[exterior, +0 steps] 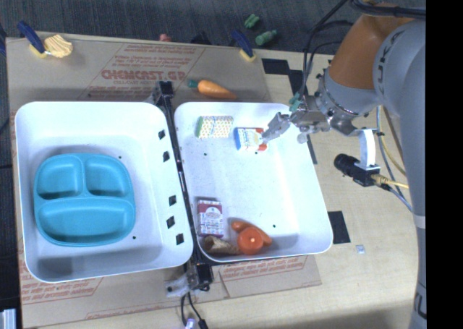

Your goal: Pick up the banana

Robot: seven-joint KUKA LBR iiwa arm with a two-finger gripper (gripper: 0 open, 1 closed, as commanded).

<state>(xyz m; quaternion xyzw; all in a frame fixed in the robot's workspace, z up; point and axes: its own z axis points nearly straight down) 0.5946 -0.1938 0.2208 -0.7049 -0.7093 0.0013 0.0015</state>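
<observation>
- The pincer (pixel 277 126) hangs over the far right part of the right bin (pixel 311 197), its tip slanting down and to the left. It is small and blurred from where I stand, so I cannot tell how wide it is set or whether it has hold of anything.
- Just beside that tip sits a small white carton (pixel 249 138), and a little further left a checked packet (pixel 214 127). Both lie flat on the bin floor near the far wall, loose and apart from each other, as if dropped in rather than arranged.
- The banana (pixel 217 246) — as best I can judge, the dull yellow-brown shape in the near left corner of the same bin — lies wedged low against the wall. A red box (pixel 210 218) is right up against its far side and an orange-red tomato (pixel 251 239) is just to its right, so only part of it is visible.
- That puts the banana well apart from the pincer, at the opposite corner of the bin, with bare white floor between the two.
- I'd say the reach has not yet been aimed at the fruit. The arm would need to come across and toward the near wall, and the crowding in that corner looks awkward for a clean grip.
- The left bin (pixel 29 125) holds a blue divided tray (pixel 85 201) resting flat in the middle.
- On the desk (pixel 130 67) behind the bins lies a carrot (pixel 213 89) — outside both.
</observation>
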